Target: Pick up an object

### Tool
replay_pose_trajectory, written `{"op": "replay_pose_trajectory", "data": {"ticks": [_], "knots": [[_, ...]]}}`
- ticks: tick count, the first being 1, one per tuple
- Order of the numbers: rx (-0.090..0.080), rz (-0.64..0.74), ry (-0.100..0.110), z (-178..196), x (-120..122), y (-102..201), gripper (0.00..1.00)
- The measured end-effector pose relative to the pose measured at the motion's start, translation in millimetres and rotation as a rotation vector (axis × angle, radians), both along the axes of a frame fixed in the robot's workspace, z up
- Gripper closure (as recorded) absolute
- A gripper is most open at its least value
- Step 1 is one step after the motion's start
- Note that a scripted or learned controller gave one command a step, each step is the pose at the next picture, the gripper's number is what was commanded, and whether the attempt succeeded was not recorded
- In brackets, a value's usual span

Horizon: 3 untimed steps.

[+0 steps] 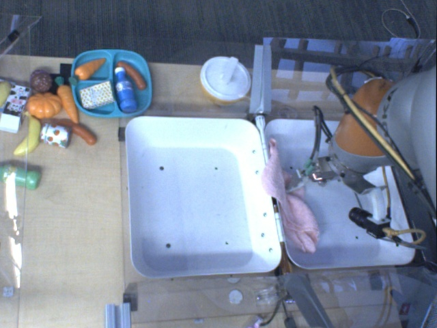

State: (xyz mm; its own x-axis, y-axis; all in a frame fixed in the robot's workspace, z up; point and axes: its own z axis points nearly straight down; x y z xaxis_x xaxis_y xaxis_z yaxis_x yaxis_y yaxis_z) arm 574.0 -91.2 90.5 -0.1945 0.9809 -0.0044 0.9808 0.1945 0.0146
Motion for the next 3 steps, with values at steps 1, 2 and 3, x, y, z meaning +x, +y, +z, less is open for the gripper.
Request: {"op": "replay_pose_trajectory", "data": {"ticks": [1,2,3], "knots": [[0.001,-0.142,0.003,-1.3,45.8,2.8,0.00],[0.001,-0.020,0.012,4.0,-40.1,-18.5,0.00],[-0.006,0.178,-0.003,0.5,-41.4,-1.0,0.00]]}}
